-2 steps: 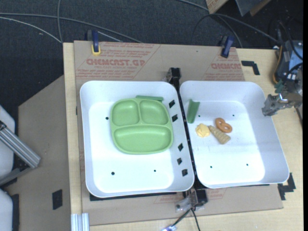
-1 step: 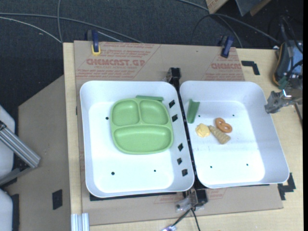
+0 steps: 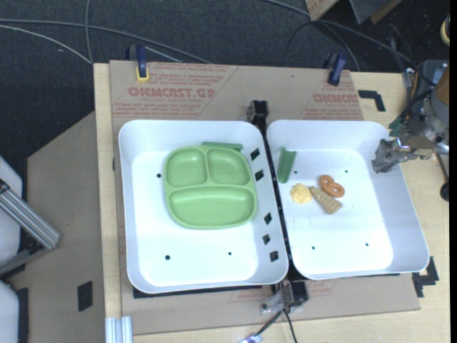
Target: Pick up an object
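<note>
Here, from the camera above the bench, the gripper (image 3: 386, 157) sits over the right bin's (image 3: 371, 252) rim at about 2 o'clock. You cannot tell how wide its jaws are, and nothing shows between them. Near the middle of that bin lie a yellow chunk (image 3: 301, 194), a brown pretzel ring (image 3: 331, 186) and a tan piece (image 3: 330, 204) that points toward 4 o'clock. A green stick (image 3: 286, 164) lies at 10 o'clock, nearly straight up and down. The left bin (image 3: 143, 249) holds a green divided plate (image 3: 209, 187).
</note>
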Robot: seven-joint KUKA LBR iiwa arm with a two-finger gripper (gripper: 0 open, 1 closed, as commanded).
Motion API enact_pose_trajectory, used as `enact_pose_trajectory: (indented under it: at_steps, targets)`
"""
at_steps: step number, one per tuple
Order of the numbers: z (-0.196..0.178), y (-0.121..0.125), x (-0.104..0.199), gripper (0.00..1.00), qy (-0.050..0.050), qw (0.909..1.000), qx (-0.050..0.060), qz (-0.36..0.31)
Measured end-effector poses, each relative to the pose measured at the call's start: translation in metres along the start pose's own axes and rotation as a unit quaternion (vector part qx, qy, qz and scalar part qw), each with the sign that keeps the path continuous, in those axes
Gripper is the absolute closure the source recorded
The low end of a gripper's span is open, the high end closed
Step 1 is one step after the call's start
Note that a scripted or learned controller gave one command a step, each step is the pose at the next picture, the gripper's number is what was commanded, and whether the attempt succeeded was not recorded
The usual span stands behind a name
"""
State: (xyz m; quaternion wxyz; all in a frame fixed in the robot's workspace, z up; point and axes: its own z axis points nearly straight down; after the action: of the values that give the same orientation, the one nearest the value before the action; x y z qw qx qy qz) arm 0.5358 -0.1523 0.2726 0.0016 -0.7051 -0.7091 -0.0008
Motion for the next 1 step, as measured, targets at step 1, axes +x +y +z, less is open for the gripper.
enact_pose_trajectory:
  at_steps: [1]
  targets:
    - [0.0124, -0.0021, 0.0599, 1.0, 0.0, 1.0, 0.001, 0.0]
